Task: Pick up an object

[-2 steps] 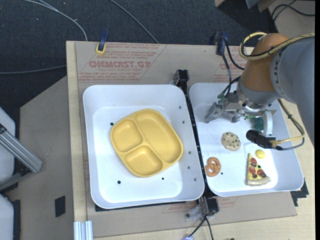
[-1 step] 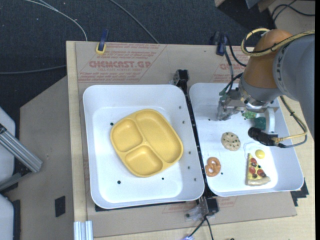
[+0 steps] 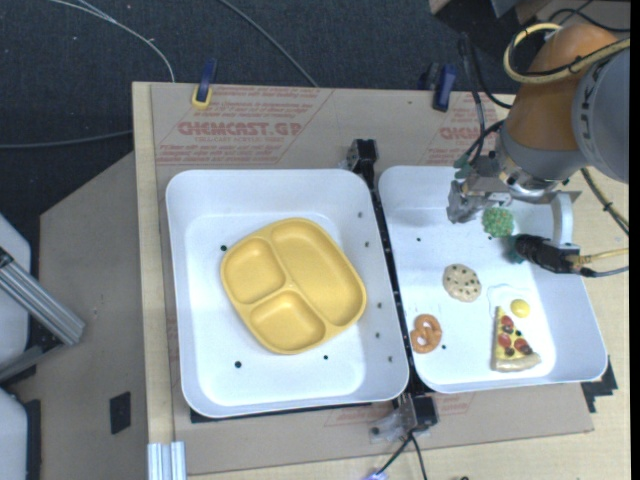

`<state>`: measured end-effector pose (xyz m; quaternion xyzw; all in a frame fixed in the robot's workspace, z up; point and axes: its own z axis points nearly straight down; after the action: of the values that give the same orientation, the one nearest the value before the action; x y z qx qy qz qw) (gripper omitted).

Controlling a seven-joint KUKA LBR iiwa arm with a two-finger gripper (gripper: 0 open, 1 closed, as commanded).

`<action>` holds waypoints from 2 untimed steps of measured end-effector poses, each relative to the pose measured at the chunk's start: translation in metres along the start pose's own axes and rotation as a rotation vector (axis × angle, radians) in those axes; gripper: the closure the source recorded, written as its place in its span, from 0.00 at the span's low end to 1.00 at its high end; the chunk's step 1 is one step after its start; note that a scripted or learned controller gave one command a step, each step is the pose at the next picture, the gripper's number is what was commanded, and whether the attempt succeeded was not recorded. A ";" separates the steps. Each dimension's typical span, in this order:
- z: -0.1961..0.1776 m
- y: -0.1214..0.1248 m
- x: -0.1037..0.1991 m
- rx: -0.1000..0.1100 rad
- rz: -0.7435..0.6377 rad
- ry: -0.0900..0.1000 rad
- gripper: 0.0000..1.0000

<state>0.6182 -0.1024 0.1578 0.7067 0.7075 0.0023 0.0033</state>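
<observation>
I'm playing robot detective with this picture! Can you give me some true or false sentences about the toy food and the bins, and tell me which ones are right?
1. The yellow tray has three sections. True.
2. The pizza slice lies in the left bin. False: it lies in the right bin, near its front corner.
3. The cookie sits on the yellow tray. False: it lies on the right bin's floor, above the pretzel.
4. The gripper is over the right bin, next to a green toy. True.
5. The yellow tray is in the left bin. True.
</observation>
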 end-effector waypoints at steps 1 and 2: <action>-0.055 0.007 0.010 -0.001 -0.001 0.000 1.00; -0.106 0.009 0.009 -0.001 0.000 0.000 1.00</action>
<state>0.6262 -0.0930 0.2636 0.7066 0.7076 0.0024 0.0036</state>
